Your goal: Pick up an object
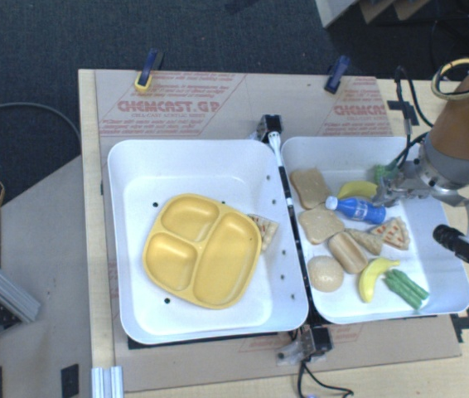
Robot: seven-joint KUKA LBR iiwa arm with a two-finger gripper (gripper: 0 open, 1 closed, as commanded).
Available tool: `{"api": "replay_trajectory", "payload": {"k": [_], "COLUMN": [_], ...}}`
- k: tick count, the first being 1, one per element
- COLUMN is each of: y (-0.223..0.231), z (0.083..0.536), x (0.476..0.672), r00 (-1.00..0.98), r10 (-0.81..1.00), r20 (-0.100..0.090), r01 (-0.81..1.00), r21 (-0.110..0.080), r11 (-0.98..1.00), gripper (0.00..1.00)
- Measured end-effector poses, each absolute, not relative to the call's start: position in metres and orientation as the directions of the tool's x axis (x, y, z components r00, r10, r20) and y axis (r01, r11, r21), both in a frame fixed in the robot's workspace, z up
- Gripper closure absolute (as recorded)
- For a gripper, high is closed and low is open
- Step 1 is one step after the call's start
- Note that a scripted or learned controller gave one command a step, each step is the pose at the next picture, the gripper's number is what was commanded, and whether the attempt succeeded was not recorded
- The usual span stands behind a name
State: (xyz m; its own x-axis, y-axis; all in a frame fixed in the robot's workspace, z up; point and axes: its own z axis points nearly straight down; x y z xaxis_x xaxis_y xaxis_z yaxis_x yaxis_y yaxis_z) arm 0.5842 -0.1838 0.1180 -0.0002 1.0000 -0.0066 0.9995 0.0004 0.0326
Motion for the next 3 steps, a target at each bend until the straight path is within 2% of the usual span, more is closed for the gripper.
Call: {"api": "replay_trajectory", "payload": {"k": [1,2,3], "y": [-0.176,-0.176,-0.122], "z": [0.171,0.225,0.235], "x": [0.591,0.593,0.571], "r00": [-0.002,-0.002,-0.004], "r10": [1.0,1.0,1.0], "r20": [-0.002,-0.003,0.003], "r01": [1.0,1.0,1.0], "r21": [0.003,0.007,-0.003], "r11": [0.002,0.002,0.004], "gripper": [1.0,1.0,1.0]}}
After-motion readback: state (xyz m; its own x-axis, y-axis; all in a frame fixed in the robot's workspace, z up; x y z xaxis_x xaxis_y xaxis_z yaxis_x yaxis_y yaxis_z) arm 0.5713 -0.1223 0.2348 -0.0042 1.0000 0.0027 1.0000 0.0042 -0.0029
